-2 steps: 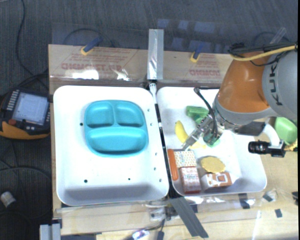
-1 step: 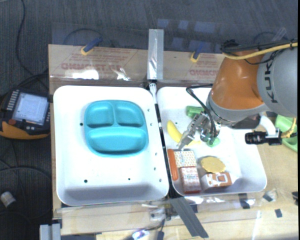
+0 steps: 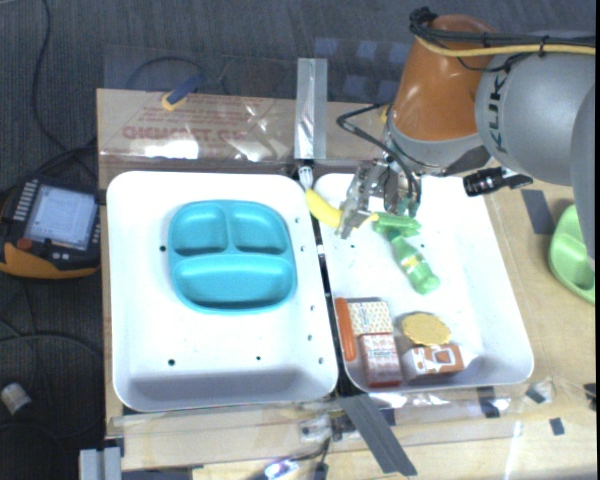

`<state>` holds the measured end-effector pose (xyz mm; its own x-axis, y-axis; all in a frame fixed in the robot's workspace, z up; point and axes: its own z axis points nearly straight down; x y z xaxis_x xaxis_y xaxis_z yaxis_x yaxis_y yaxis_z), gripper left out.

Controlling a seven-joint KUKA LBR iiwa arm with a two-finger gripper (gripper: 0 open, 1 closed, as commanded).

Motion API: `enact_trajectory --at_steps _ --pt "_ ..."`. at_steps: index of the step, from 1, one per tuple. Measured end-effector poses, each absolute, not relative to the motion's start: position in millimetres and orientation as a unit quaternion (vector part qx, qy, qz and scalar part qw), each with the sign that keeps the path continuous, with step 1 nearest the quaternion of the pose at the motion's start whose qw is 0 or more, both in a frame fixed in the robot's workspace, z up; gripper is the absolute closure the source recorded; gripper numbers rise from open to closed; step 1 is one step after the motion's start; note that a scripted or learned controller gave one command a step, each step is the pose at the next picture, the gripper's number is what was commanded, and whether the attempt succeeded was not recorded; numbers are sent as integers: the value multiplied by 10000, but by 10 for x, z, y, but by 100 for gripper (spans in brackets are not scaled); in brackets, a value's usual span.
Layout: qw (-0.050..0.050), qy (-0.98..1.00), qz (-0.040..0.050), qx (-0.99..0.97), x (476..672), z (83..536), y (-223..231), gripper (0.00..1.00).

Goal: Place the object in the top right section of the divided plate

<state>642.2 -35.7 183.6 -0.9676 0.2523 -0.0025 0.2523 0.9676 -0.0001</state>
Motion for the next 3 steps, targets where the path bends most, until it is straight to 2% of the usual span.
enact_trajectory --at_steps 1,2,3 --pt "16 9974 -6 726 6537 1841 -441 100" --pt "1 9989 -1 -472 5461 1896 -761 100" --pt "18 9998 7 196 5379 2749 -923 100"
